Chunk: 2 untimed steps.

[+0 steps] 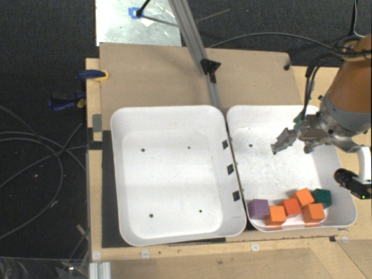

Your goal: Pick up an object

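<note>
Several small blocks lie bunched in the near corner of the right bin (256, 127): a purple cube (258, 208), orange cubes (277, 214) (292, 206) (304, 197) (314, 213) and a dark green block (322, 197). My gripper (296, 144) hangs over the middle of the right bin, well behind the blocks. It is open, its two fingers (282, 140) spread with nothing between them.
The left bin (168, 115) lies beside the right one, their rims meeting at a row of dark clips (230, 168). A slanted metal pole (192, 28) crosses the back of the bench. A black fitting (349, 182) juts in at the right edge near the blocks.
</note>
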Tool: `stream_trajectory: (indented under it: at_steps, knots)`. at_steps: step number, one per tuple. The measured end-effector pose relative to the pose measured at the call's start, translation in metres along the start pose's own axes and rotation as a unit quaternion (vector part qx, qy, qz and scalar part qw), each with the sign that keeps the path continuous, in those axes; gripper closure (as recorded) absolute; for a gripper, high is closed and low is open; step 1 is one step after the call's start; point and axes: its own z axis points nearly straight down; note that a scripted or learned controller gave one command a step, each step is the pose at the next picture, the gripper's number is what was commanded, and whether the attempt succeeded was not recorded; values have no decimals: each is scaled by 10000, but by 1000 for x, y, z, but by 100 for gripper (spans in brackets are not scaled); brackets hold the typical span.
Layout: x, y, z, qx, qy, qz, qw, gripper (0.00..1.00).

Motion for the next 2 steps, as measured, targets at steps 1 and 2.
stream_trajectory:
  at_steps: [1, 2]
  knots:
    - [32, 37, -232, -48, -6, -23, 10000, 0]
    - [-24, 75, -252, -17, -17, 25, 10000, 0]
